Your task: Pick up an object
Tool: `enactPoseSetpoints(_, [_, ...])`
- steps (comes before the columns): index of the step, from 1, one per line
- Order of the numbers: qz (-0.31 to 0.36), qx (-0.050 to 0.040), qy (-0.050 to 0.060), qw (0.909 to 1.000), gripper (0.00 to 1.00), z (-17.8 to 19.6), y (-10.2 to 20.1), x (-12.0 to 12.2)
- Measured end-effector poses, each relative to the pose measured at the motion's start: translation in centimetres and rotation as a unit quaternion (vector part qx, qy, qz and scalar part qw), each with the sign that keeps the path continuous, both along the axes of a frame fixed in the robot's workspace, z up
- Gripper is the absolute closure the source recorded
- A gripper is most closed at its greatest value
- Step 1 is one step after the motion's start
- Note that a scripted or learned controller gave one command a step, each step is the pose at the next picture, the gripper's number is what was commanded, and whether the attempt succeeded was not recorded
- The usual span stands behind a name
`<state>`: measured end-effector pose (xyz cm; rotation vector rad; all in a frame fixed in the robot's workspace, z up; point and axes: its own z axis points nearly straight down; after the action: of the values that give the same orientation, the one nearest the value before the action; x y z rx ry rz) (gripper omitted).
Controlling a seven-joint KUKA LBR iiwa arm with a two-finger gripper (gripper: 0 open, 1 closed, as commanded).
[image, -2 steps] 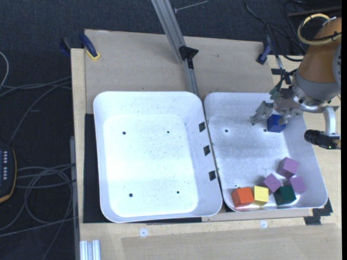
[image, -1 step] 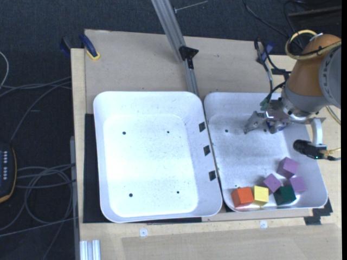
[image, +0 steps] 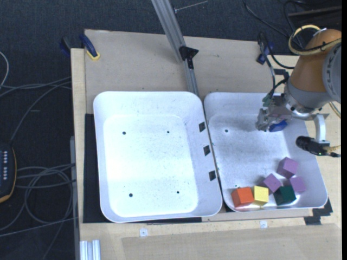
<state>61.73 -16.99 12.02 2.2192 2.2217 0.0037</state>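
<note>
Camera view: right bin (image: 238, 145) with coloured blocks (image: 265, 191); pincer (image: 267, 122) state unclear.

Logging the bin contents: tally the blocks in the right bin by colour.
Purple blocks: 3
Orange block: 1
Yellow block: 1
Green block: 1
Blue block, by the gripper: 1
Total: 7

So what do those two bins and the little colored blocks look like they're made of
The two bins, left bin and right bin, look like thin molded plastic: white, smooth, rounded corners, speckled with scuffs. The blocks look like painted wood or foam, I can't tell which: the orange block, yellow block and green block have flat matte solid-color faces.
</note>
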Motion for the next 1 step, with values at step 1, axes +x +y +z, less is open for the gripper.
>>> enactPoseSetpoints(1, [0.0,-0.0014,-0.003,1.0,1.0,6.48,0.3,0.18])
